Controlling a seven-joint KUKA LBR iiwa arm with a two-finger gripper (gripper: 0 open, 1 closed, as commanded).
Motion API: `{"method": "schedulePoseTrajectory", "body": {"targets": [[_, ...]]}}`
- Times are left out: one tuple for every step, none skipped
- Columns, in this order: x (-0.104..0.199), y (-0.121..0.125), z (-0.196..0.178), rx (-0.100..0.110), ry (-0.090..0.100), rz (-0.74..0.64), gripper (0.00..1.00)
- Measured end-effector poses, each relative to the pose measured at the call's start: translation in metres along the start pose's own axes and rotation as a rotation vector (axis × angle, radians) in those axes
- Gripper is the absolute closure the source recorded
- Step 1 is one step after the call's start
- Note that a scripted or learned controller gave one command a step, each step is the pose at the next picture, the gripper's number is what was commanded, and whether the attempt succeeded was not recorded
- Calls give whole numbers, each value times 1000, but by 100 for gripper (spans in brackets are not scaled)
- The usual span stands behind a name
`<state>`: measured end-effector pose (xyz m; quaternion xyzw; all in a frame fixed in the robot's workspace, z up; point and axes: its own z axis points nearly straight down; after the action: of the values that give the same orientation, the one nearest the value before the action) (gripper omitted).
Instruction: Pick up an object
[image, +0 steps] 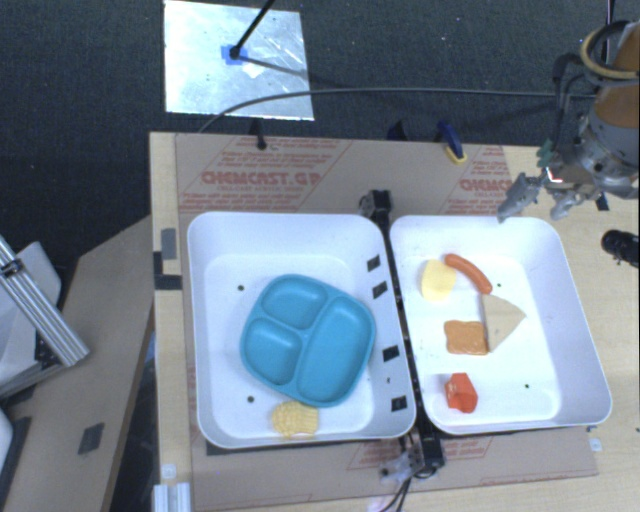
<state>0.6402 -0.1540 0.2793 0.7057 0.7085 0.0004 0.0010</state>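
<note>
Bench surface carries two white bins side by side. In the left bin (215, 300) lie a blue divided plate (308, 340) and, just below it, a yellow corn piece (295, 419). The right bin (570, 330) holds a yellow block (437, 280), a sausage (468, 271), a brown cracker (465, 337), a beige wedge (501, 320) and a red piece (460, 393). The gripper (540, 197) hangs above this bin's far right corner, its fingers spread apart and holding nothing.

the arm (612, 60) was cut off by the right and top edges. the pincer (540, 195) looked too blurred to read. the blue plate (306, 340) hid part of the yellow corn piece (295, 420).
</note>
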Motion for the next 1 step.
{"method": "schedulePoseTrajectory", "body": {"targets": [[-9,-3,56,4,0,3,0]]}}
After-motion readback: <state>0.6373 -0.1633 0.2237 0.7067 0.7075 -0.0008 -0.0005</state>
